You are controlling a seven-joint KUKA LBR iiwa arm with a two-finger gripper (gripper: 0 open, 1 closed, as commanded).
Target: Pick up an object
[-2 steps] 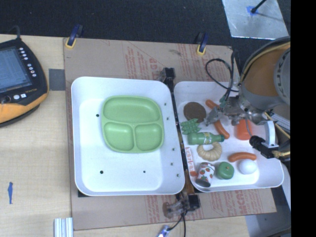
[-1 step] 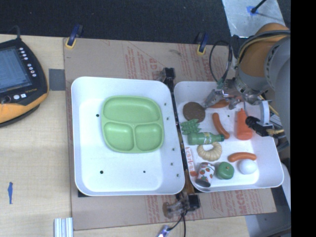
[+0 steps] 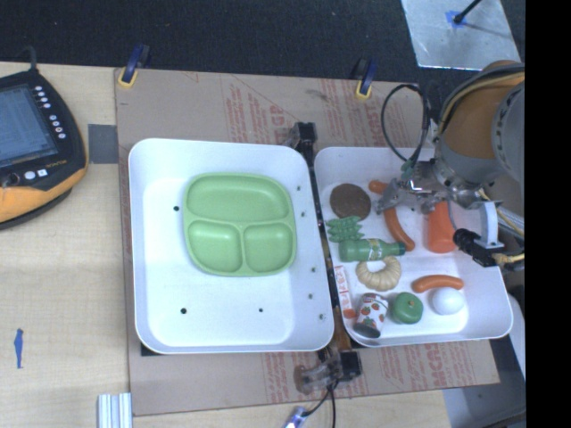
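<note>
The gripper (image 3: 412, 194) hangs over the back part of the right bin (image 3: 500, 328), below the arm's orange-banded wrist (image 3: 473, 123). Just under and left of it lies an orange sausage (image 3: 401, 232), and a small orange piece (image 3: 379, 185) lies at its back left. An orange block (image 3: 439, 230) sits right beside it. A brown round cookie (image 3: 350, 201) rests to its left. Nothing is seen lifted off the bin floor.
The right bin also holds a green toy (image 3: 357, 243), a beige ring (image 3: 379, 273), a second sausage (image 3: 437, 283), a white egg (image 3: 447, 302), a green apple (image 3: 407, 308) and a red-white can (image 3: 371, 315). The left bin (image 3: 152, 239) holds a green divided plate (image 3: 239, 223). A pendant (image 3: 31, 145) lies far left.
</note>
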